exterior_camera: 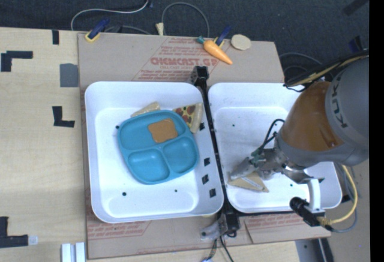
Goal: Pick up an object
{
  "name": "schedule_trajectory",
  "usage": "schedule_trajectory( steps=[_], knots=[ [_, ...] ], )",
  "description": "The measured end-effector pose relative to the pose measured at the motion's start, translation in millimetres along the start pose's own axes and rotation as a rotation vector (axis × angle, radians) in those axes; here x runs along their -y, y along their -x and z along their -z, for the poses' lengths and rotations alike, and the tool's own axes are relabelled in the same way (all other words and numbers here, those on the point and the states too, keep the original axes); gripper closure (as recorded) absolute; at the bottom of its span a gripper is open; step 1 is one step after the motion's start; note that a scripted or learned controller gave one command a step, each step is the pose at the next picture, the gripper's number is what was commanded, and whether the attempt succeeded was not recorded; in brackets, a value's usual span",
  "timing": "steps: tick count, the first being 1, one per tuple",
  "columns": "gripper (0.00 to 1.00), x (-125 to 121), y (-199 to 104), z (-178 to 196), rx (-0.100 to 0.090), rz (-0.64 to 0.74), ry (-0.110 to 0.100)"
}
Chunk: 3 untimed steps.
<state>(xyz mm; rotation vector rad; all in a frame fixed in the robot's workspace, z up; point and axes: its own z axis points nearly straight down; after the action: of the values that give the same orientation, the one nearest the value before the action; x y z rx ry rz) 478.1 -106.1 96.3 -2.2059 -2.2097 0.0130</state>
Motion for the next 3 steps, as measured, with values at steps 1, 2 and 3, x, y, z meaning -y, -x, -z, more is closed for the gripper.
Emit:
schedule_trajectory(
  steps=[1,2,3],
  knots=[
    [1.00,-4.7,2.8,17.9,0.005,-0.001,0.016],
    [1.00,-4.5,2.4,27.1,0.005,0.000,0.015],
    [1.00,-46.0,22.2,100.2,0.011,-0.001,0.028]
  ],
)
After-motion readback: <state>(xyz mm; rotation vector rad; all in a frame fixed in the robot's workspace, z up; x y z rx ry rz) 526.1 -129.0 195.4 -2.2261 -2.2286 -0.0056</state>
